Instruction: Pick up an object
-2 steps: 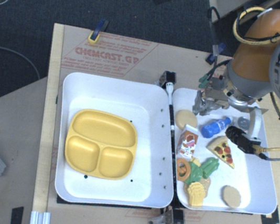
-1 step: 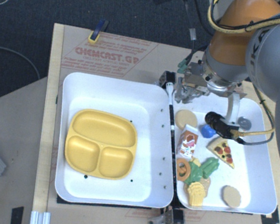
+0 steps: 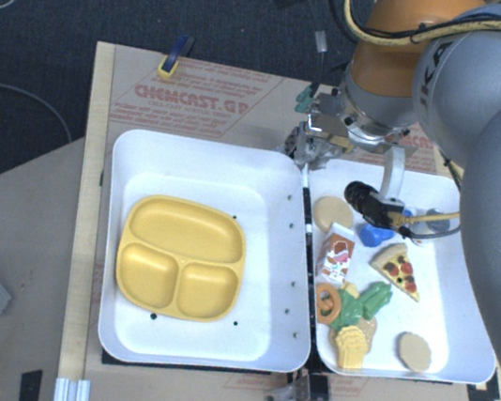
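Item: my gripper point(image 3: 308, 149), above the bins' shared back rim; finger state I cannot tell, nothing seen held. Stock: toys below and right of it, cookie point(image 3: 332, 212) nearest, pizza point(image 3: 400, 268) beyond. Risk: descending here likely strikes the rim.

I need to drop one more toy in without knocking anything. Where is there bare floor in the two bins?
The left bin has bare floor in a ring around the yellow divided plate, widest along its far edge. The right bin is crowded down its left half, from the round cookie to the corn; bare floor lies right of the pizza slice.
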`<state>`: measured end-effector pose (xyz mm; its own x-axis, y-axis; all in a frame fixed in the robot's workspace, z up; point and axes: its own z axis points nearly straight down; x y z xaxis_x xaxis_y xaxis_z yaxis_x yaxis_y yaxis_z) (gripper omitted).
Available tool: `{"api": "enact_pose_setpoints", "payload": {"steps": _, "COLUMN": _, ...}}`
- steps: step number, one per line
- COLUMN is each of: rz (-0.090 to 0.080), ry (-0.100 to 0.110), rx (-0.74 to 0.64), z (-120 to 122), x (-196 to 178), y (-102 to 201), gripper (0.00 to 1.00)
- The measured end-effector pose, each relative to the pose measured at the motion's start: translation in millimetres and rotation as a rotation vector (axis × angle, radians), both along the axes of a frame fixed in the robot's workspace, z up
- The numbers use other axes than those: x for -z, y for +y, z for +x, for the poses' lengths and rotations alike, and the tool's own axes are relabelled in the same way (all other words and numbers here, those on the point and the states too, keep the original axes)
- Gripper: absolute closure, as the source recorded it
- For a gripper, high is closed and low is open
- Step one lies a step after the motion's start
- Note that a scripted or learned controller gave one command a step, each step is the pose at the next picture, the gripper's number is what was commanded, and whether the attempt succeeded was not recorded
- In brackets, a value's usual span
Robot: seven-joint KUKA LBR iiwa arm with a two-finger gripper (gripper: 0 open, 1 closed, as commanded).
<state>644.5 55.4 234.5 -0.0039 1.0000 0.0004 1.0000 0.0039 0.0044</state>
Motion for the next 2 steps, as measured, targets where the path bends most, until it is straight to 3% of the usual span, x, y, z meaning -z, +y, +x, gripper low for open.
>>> {"api": "enact_pose_setpoints", "payload": {"steps": 2, "rz": -0.001, "ry": 0.006, "rx": 0.005, "z": -1.9, "x": 4.6, "y": -9.7, "gripper": 1.0}}
